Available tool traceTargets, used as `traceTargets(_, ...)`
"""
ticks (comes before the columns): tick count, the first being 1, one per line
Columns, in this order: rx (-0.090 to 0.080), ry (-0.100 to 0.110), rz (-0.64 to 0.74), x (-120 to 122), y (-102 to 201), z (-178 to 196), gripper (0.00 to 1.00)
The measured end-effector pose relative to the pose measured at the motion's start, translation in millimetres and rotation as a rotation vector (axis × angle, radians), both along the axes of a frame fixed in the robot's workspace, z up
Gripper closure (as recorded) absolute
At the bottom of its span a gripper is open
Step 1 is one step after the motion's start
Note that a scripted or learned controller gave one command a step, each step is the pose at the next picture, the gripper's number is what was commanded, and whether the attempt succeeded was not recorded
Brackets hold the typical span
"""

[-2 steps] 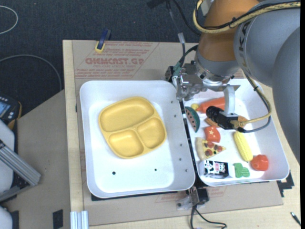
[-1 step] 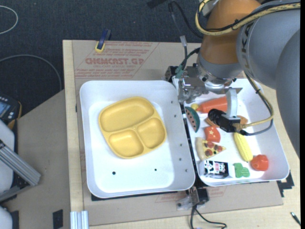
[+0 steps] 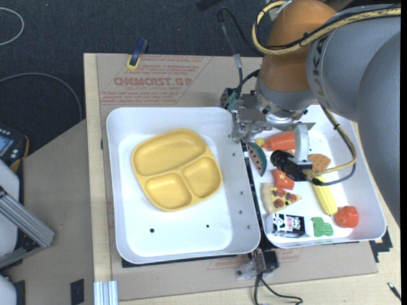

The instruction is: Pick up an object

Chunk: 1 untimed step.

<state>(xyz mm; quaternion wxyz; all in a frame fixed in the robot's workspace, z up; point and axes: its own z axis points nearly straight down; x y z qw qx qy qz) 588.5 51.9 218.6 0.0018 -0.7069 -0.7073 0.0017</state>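
The grey arm (image 3: 356, 56), orange band (image 3: 294, 40) above its wrist, reaches in from the right and bends steeply down over the seam between two white bins, its gripper (image 3: 249, 124) low at the near-left corner of the right bin (image 3: 375, 224). From where I stand the wrist hides the pincer's tip, so I cannot tell whether it is wide or narrow, and nothing can be seen held in it. The things to be picked lie crowded in the right bin. A watermelon slice (image 3: 256, 156) sits just below the gripper against the bin's left wall, and an orange carrot (image 3: 281, 141) lies just beside it under the wrist. A small red piece (image 3: 283, 180) and a pizza slice (image 3: 283, 200) lie further down. A black-and-white packet (image 3: 287, 224) is at the front edge beside a green piece (image 3: 322, 227). A corn cob (image 3: 326, 199) lies near the middle, a red tomato (image 3: 346, 216) sits towards the front right, and a brown biscuit (image 3: 320, 162) lies above the cob. The left bin (image 3: 121, 189) holds a single yellow plate (image 3: 177, 169) with three compartments, set flat and slightly askew. Both bins rest on a cardboard sheet (image 3: 156, 81) printed with red lettering.
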Motion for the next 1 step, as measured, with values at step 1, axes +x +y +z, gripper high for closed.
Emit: traceTargets(1,-0.001,-0.009,0.001,9.4,-4.0,16.2,1.00)
